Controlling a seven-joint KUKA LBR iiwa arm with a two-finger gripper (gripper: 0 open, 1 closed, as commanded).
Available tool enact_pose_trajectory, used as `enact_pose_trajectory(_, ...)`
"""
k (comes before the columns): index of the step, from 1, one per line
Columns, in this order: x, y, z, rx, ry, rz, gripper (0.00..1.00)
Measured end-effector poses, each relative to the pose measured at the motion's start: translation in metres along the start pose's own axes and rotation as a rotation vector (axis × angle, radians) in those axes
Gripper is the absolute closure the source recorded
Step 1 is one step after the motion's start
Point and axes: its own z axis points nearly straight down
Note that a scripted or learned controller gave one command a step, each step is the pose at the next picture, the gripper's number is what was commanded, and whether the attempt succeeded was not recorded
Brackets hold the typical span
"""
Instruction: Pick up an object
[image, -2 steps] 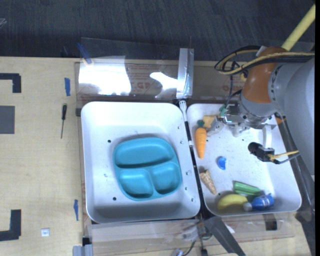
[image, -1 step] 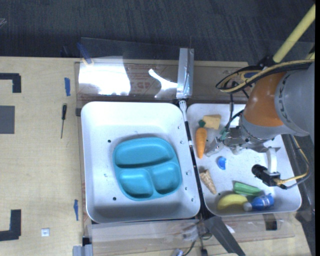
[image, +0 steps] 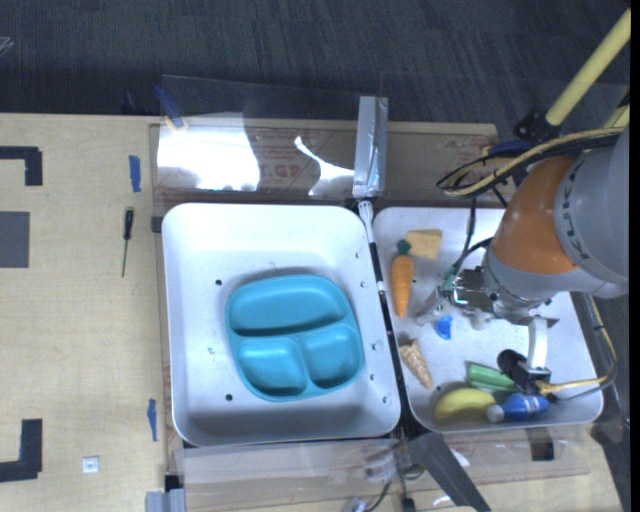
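The bench (image: 70, 330) carries two white bins. The left bin (image: 190, 240), left of the carrot (image: 401, 283), holds a blue divided tray (image: 295, 335). The right bin (image: 450, 355) holds the carrot near its left wall. The grey and orange arm (image: 560, 230) hangs over this bin, right of the carrot. Its pincer (image: 468, 297) sits just right of the carrot, low over the bin floor; whether it is released or clenched cannot be told. A banana (image: 466, 403) lies below and right of the carrot, a tan block (image: 425, 243) just above it, a brown cone (image: 415, 362) below it, and a small blue piece (image: 443, 326) lower right.
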Motion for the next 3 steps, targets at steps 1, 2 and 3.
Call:
enact_pose_trajectory(1,0.029,0.039,-0.099,0.001,-0.001,0.145,0.0)
enact_pose_trajectory(2,-0.005,0.004,0.0,0.001,0.0,0.031,0.0)
enact_pose_trajectory(3,-0.006,0.005,-0.011,-0.004,-0.002,0.033,1.0)
